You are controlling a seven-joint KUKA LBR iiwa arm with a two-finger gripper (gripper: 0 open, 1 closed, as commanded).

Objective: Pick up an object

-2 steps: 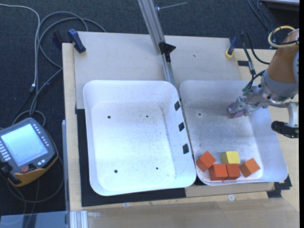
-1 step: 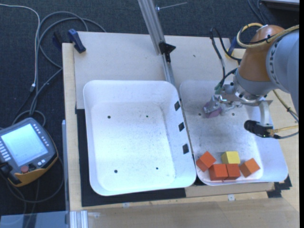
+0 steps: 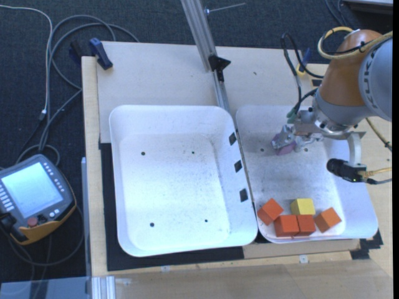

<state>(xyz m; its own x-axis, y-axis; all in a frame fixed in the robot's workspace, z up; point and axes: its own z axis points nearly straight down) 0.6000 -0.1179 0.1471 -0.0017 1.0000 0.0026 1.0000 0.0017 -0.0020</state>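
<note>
Altogether four orange blocks, one yellow block, gripper state unclear

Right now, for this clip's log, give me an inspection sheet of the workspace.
Surface: wooden bench bearing the left bin and right bin, both white and shallow.
Job's things: four orange blocks and a yellow block clustered at the right bin's near edge.
Clutter: blue clamp at the bench's far left corner.
Grippers: gripper over the right bin's far part; finger state unclear.
Cables: loops on the floor left of the bench; cables along the arm.
Surroundings: teach pendant on dark carpet; aluminium post.
</note>
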